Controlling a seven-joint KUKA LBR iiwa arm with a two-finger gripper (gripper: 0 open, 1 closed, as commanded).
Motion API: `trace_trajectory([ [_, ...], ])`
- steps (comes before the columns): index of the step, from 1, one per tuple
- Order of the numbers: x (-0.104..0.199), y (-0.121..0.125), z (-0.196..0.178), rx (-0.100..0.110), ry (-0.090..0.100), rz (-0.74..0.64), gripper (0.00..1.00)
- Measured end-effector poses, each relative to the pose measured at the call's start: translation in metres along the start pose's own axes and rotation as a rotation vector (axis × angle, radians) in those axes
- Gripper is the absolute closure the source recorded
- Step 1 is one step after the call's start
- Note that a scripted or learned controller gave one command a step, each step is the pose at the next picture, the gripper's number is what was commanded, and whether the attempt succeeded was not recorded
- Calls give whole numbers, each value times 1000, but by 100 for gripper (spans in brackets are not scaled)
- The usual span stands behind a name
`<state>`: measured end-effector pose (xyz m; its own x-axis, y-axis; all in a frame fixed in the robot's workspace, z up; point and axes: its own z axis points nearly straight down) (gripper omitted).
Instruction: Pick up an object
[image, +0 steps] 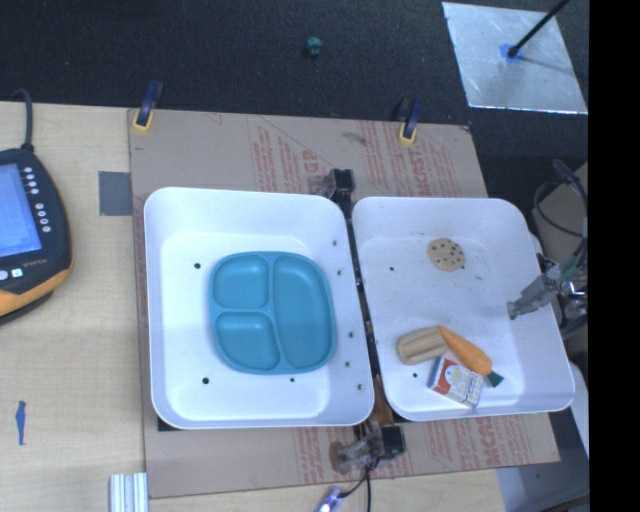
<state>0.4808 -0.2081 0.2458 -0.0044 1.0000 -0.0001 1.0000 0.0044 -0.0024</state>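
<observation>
The right bin (500, 225) holds a round tan cookie (446, 253) near its back. Toward its front lie a tan bread roll (420, 344), an orange carrot (466, 352) leaning across it, and a small printed carton (456, 383). My gripper (527, 301) pokes in at the bin's right edge, over the rim, well right of the carrot and apart from every object. Nothing shows between its fingers.
The left bin (170, 300) holds a blue divided plate (273, 311). A teach pendant (25, 225) lies on the bench at far left. Clamps (147, 106) pin the cardboard sheet at the back. Cables hang at the right edge.
</observation>
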Motion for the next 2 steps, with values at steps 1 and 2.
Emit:
trace_trajectory([
  [1, 61, 27, 104, 3, 1, -2, 0],
  [2, 32, 98, 154, 1, 0, -1, 0],
])
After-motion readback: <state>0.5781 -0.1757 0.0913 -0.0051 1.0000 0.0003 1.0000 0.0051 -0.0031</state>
